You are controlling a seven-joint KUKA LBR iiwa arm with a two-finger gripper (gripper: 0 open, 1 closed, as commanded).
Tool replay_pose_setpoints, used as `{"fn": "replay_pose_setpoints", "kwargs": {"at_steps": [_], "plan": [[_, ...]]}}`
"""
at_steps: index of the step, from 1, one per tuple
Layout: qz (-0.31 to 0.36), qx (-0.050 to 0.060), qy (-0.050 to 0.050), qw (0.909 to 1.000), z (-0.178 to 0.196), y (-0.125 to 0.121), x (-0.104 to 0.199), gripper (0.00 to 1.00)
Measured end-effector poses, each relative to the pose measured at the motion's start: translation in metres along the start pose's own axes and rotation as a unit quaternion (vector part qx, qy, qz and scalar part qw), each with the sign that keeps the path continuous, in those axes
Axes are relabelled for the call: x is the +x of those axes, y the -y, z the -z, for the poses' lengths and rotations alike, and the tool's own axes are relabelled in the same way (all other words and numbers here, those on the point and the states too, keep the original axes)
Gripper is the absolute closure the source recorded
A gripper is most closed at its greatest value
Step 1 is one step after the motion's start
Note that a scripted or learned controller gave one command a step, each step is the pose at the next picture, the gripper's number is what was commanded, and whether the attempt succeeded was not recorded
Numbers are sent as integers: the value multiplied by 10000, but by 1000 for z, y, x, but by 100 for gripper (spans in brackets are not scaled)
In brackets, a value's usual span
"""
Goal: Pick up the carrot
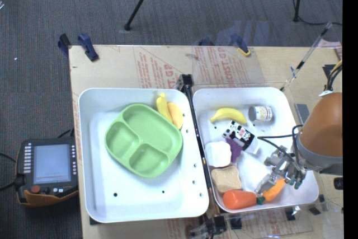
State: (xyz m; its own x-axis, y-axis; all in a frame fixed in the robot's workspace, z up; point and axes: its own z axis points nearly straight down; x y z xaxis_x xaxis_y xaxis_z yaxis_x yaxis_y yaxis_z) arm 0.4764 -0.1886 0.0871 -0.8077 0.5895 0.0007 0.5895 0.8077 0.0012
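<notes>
Your carrot (273, 190) sits at the right bin's (279, 92) front edge, right under the gripper (278, 178), whose fingers look pinched around it.

Carrot (274, 190) partly behind the tool (278, 179), finger state unclear.

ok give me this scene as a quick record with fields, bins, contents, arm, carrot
left bin: green divided plate, two yellow pieces at its far edge
right bin: banana, small jar, black-and-white patterned box, purple item, white item, bread slice, red-orange item, carrot
arm: reaches in from the view's right, over the right bin's near right corner
pincer: low, right at the carrot
carrot state: in the bin's near right corner; held or not, cannot tell
</notes>
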Motion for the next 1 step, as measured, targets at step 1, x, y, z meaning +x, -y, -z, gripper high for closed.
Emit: {"fn": "replay_pose_setpoints", "kwargs": {"at_steps": [1], "plan": [[-33, -16, -1, 10000, 9, 0, -1, 100]]}}
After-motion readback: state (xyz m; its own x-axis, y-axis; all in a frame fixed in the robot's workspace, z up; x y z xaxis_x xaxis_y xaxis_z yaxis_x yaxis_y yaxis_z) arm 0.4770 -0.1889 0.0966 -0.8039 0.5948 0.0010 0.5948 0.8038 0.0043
